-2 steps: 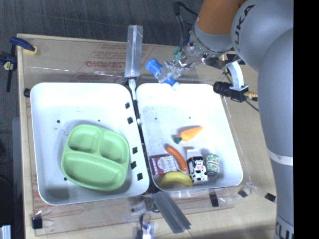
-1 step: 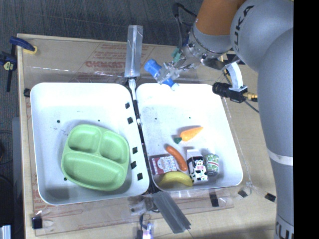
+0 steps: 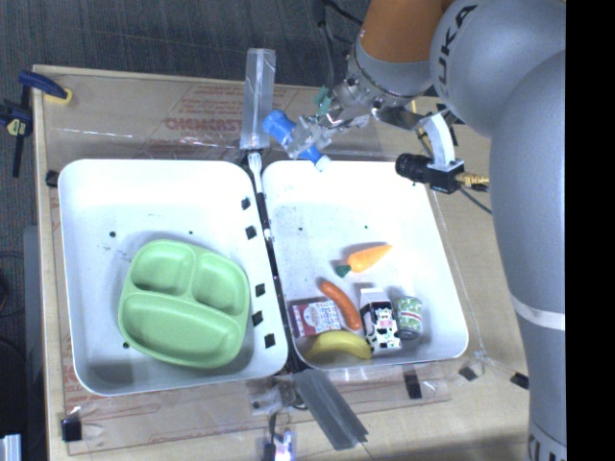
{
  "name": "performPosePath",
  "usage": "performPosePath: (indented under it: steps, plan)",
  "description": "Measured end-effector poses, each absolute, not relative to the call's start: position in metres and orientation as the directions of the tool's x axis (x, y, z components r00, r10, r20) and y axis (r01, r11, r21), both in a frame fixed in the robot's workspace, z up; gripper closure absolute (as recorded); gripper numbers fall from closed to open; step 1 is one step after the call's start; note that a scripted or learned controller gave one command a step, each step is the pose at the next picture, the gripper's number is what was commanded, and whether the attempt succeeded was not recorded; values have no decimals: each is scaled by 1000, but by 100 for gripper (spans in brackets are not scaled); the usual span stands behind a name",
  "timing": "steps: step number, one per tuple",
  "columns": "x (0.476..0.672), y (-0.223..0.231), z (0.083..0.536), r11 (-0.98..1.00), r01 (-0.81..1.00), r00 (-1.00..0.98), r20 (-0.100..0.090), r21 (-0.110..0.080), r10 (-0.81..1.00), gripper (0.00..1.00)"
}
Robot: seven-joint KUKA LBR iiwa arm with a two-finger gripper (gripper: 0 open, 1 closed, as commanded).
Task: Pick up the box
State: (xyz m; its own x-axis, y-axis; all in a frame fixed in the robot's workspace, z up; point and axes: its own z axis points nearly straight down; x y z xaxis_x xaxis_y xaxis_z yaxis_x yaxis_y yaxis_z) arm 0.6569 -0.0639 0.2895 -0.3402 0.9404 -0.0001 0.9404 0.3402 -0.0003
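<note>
Box [image 3: 381,326] — the small cow-patterned carton — sits untouched at the near end of the right bin [image 3: 434,221], wedged between sausage [image 3: 339,303], banana [image 3: 338,346] and can [image 3: 409,316], so the approach has barely begun — the gripper [image 3: 309,140], hanging above the bin's far rim, must travel down to it.

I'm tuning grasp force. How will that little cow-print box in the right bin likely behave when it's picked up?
The cow-print box looks like a small carton, so probably light and somewhat crushable. It stands hemmed in between the can, hot dog and banana, so neighbours may shift. Upright and narrow, it could tip if nudged.
</note>
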Motion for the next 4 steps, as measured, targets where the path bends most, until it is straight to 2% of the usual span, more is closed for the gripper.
performPosePath:
  steps: [1, 2, 3, 4]
  plan:
    - [610, -123, 153, 422, 906, -422, 1, -3, 906, 100]
    - [652, -131, 99, 374, 927, -374, -4, 0, 927, 100]
    - [651, -31, 193, 201, 980, -201, 0, -1, 980, 100]
    - [657, -53, 193, 372, 928, -372, -2, 1, 928, 100]
